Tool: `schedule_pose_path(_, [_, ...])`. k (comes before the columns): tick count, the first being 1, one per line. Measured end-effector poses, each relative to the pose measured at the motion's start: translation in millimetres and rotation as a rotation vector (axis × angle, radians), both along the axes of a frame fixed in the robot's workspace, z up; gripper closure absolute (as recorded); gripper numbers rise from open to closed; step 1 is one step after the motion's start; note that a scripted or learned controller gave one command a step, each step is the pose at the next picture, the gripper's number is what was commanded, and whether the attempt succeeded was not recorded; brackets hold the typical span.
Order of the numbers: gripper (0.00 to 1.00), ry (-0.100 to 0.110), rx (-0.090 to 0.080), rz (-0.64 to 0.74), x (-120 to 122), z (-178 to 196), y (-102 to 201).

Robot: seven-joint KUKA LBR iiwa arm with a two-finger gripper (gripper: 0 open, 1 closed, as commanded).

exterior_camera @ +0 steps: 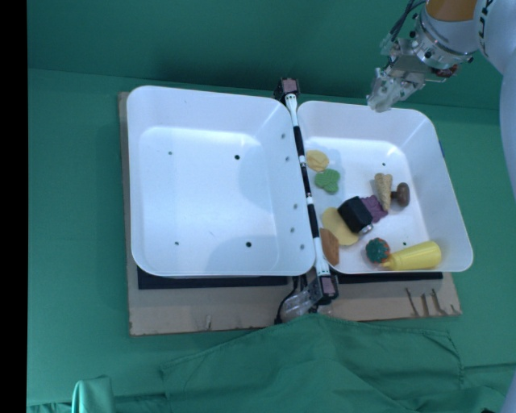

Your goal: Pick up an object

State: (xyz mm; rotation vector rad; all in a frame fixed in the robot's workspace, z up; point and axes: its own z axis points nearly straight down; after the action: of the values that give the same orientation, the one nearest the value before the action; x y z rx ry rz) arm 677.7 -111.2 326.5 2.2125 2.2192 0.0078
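1. The grey arm with its orange band [451,8] enters at the upper right corner of the camera view and slants down and to the left, toward the right-hand shallow white plastic bin [427,161].
2. The tool [385,94] hangs at the arm's lower end, over the far rim of the right-hand bin near its far right corner, with its tip pointing down and left.
3. Whether the tool is spread or pressed together cannot be told, since its tip reads as one pale blur; nothing is seen pinched in it.
4. The loose objects lie in the right-hand bin, all well apart from the tool, toward that bin's near and left parts.
5. A black block [353,213] sits about mid-bin, touching a purple piece [374,208] on its right and overlapping a flat yellow disc [337,227] on its left.
6. A yellow squeeze bottle [414,256] lies on its side by the near rim of the right-hand bin, with a green round piece [376,251] just to its left.
7. The left-hand white bin [210,177] sits beside the right-hand bin on the green surface [72,202].
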Motion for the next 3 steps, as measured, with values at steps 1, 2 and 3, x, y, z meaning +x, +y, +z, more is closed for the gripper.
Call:
schedule_pose_path(1, [1.00, 0.012, 0.000, -0.011, -62.6, -41.3, -40.4])
schedule_pose_path(2, [0.00, 0.005, -0.001, -0.007, -59.6, -39.3, -38.6])
schedule_pose_path(3, [0.00, 0.005, -0.001, -0.007, -59.6, -39.3, -38.6])
